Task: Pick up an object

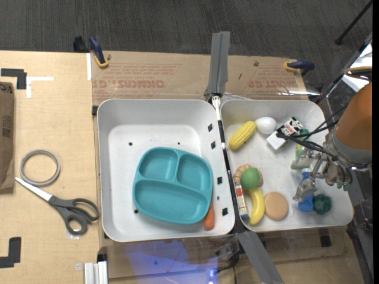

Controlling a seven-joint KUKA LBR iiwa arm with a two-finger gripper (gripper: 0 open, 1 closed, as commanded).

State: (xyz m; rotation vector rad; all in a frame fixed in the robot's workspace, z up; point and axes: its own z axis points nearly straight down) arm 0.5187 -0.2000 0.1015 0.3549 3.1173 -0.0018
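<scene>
Gripper (309, 182) low over right bin's (284, 225) right end. Whether jaws are apart or together: cannot tell. Blue piece (305, 204) just below them, teal ball (322, 204) beside it. Short drop, slightly toward near wall.

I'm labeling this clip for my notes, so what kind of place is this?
Probably a robotics lab's test bench, not a kitchen. Two white bins sit on taped-down cardboard; the right one holds toy food like a banana and corn, with the arm's pincer lowered among it.
</scene>
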